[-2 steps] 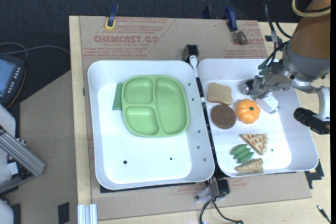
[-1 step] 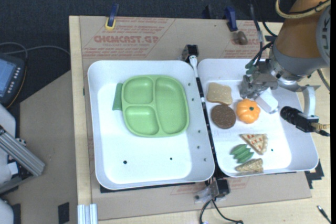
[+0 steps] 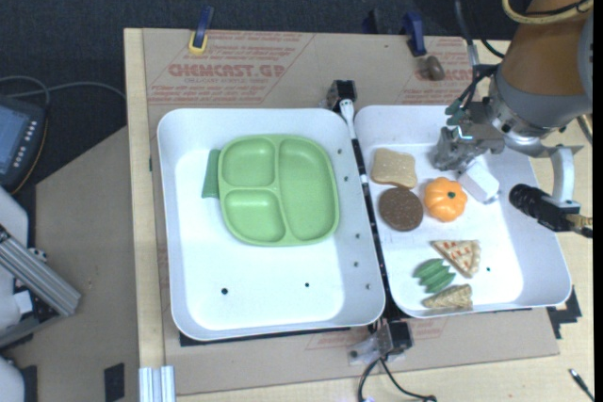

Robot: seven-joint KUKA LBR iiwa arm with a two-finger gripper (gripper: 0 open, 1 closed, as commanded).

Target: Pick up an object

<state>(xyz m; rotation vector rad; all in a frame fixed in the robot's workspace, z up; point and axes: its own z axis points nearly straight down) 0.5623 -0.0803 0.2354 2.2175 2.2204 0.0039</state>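
The gripper (image 3: 464, 149) hangs low over the right bin (image 3: 542, 282), seemingly lining up on the pumpkin (image 3: 445, 200).

We look down on two white bins. The left bin (image 3: 188, 231) holds a green divided plate (image 3: 279, 188). In the right bin (image 3: 537, 268) lie toy bread (image 3: 394, 168), a brown patty (image 3: 400, 208), an orange pumpkin (image 3: 445, 200), a pizza slice (image 3: 458, 253) and green beans (image 3: 433, 274). The gripper (image 3: 460, 149) hangs above the pumpkin.
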